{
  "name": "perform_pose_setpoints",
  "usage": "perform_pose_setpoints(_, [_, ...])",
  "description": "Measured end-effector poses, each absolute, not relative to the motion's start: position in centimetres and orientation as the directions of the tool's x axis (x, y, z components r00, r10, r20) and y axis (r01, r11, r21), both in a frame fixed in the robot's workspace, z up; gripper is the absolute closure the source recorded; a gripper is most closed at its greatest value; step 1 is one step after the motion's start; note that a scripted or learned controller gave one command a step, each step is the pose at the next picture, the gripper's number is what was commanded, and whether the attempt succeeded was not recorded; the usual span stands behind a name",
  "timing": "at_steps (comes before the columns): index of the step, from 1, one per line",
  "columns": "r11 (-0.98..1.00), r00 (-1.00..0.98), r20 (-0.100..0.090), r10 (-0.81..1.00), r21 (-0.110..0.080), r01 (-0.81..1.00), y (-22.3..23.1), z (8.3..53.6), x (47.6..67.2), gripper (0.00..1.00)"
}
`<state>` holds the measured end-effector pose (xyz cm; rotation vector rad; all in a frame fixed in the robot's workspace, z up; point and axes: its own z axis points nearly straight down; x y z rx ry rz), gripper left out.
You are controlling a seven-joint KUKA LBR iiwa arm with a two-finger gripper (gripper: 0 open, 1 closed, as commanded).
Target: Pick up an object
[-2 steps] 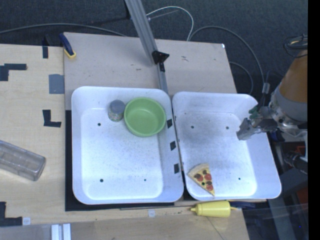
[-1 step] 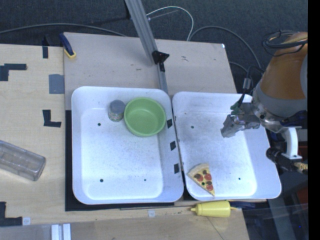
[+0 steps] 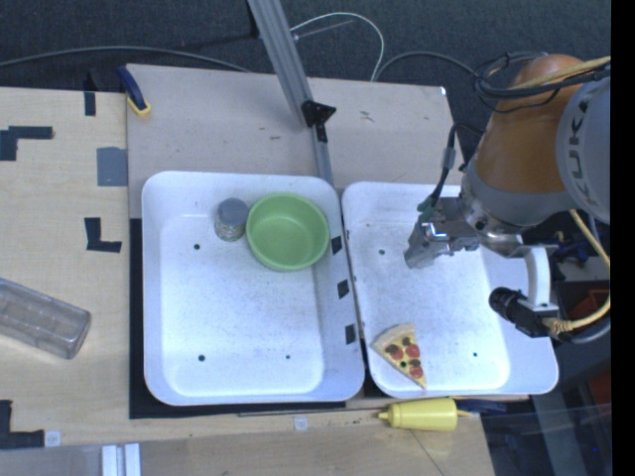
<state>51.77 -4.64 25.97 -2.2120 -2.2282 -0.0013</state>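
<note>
Two white bins sit side by side. Over the right bin (image 3: 466,365) hangs the gripper (image 3: 425,249), apparently holding nothing; whether it is spread I cannot tell. A toy pizza slice (image 3: 402,351) lies at that bin's near-left corner, well apart from it.

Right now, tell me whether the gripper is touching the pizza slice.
Apart. The camera view shows the gripper over the upper part of the right bin, with bare white floor between it and the pizza slice near the bin's front-left corner.
</note>
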Motion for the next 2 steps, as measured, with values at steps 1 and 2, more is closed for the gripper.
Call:
perform_pose_setpoints(1, [0.007,-0.007,0.001,1.000,-0.004,1.000,0.7,24.3,51.5,1.00])
perform_pose_setpoints(2, [0.007,-0.007,0.001,1.000,-0.003,1.000,6.9,23.7,52.4,1.00])
